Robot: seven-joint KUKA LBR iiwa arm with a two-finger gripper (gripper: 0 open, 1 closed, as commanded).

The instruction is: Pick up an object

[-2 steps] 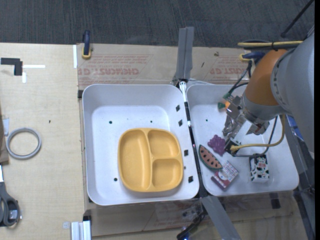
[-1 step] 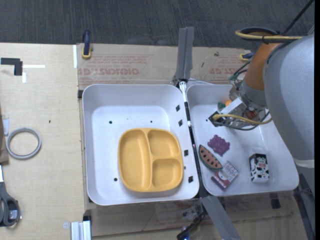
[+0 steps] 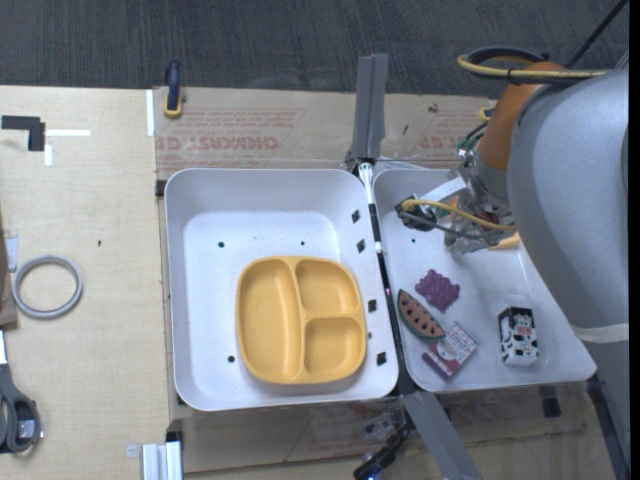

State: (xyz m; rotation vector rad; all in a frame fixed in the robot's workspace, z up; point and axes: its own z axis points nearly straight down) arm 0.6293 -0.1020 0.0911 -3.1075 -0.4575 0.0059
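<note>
Hand (image 3: 455,230) position was seen over the far part of the right bin (image 3: 560,363), below the orange band and tangled visually with yellow and black cables; whether it was released or clenched could not be told, and nothing was seen held in it.

4 candidate objects were laid in the near part of the right bin, well apart from the hand: a purple grape cluster (image 3: 437,288), a watermelon slice (image 3: 420,315) just beside it toward the divider, a small pink-and-white carton (image 3: 452,348) touching or nearly touching the slice's near end, and a black-and-white cow-patterned box (image 3: 518,334) alone toward the right wall. A yellow divided plate (image 3: 300,319) was lying in the left bin (image 3: 190,268), flat and wide, judged a poor fit for a 2-finger grasp.

The step in hand was judged to be the approach, with no object yet chosen. The cow-patterned box was judged the best target, since it was standing free of its neighbours and offered flat opposing sides. A straight descent would be wanted, centred on the box. The slice and carton risked being nudged together.
</note>
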